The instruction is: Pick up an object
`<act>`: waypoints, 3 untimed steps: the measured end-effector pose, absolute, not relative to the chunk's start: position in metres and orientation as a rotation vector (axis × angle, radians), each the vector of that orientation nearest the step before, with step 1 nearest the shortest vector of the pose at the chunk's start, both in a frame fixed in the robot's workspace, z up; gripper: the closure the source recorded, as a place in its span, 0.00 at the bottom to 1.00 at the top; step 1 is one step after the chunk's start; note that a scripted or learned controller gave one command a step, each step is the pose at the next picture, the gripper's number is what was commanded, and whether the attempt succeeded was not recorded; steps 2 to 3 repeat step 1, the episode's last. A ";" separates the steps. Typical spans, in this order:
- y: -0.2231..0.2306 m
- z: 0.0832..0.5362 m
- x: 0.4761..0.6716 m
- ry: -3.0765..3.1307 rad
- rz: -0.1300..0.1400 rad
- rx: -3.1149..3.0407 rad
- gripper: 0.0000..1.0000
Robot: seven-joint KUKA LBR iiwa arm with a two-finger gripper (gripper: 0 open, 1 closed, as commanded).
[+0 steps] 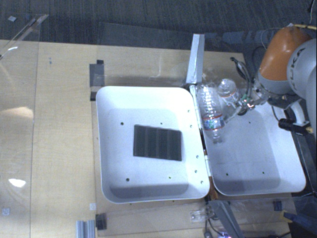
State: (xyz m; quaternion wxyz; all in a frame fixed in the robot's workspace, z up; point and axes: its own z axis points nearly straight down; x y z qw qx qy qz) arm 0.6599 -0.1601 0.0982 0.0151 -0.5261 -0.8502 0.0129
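Observation:
A clear plastic water bottle [210,110] lies along the left wall of the right bin [257,157], its cap end pointing toward the front. A second clear, rounded plastic item [227,88] sits at the bin's back left corner. My gripper [242,104] is low over the back of the right bin, just right of the bottle and close to the rounded item. Behind it rises the grey arm with its orange band [280,53]. A dark ribbed rectangular pad [157,143] lies flat in the middle of the left bin [111,113].
A grey upright post [196,58] stands behind the gap between the bins. Black cables [292,120] hang off the wrist over the right bin's right side. A clear sheet [20,133] covers the bench at the left.

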 end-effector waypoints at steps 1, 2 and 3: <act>-0.160 0.174 0.671 -2.824 -0.005 -1.397 1.00; -0.160 0.174 0.671 -2.824 -0.005 -1.397 1.00; -0.160 0.174 0.671 -2.824 -0.005 -1.397 1.00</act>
